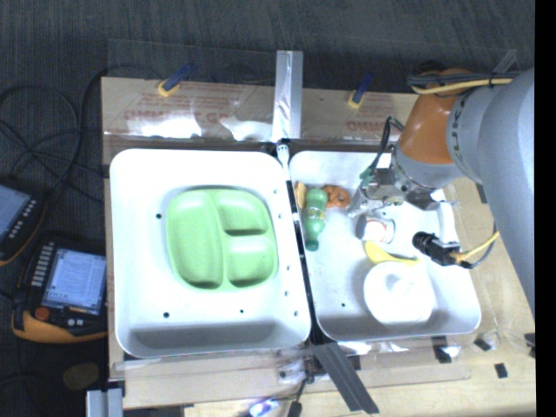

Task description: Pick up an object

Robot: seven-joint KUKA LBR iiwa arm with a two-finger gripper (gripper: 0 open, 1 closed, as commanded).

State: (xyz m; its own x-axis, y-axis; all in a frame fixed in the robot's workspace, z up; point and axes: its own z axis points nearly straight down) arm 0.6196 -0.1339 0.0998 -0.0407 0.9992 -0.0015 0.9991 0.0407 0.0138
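My gripper (pixel 375 214) is low in the right bin (pixel 460 315), reaching in from the right under the orange band of the arm (pixel 430 133). Directly below it lies a small white object with red marks (pixel 380 230), touching or nearly touching the gripper. A green bottle (pixel 313 215) lies along the bin's left wall, with a small orange object (pixel 335 197) beside its top. A yellow curved piece (pixel 385 253) rests just above a round white bowl-like object (pixel 399 292) in the bin's front half.
The left bin (pixel 139 311) holds a green divided plate (pixel 221 237). A black connector with a yellow cable (pixel 439 248) hangs off the arm over the right bin's right side. Tablets and cables lie on the floor at the far left.
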